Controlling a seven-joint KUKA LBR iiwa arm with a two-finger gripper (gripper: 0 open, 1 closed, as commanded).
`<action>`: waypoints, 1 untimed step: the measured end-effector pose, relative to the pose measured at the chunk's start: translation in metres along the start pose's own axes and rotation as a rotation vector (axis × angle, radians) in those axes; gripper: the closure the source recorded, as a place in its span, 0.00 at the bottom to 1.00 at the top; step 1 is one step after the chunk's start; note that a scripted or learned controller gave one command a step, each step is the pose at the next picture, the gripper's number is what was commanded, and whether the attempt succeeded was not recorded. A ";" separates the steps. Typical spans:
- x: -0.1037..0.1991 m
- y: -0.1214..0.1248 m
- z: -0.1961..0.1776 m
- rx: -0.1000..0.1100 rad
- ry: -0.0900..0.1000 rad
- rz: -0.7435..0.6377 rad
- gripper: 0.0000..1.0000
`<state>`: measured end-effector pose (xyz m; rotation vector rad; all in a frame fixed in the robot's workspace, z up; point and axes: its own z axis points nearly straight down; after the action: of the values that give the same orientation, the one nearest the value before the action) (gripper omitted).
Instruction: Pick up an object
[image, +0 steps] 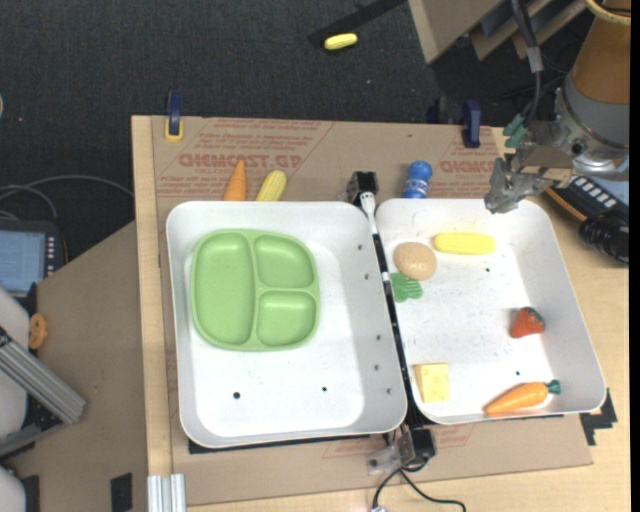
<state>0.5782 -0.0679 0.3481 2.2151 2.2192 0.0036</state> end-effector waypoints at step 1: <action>0.012 0.022 0.152 0.020 0.005 0.001 1.00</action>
<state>0.6012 -0.0559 0.1957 2.2291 2.2299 -0.0139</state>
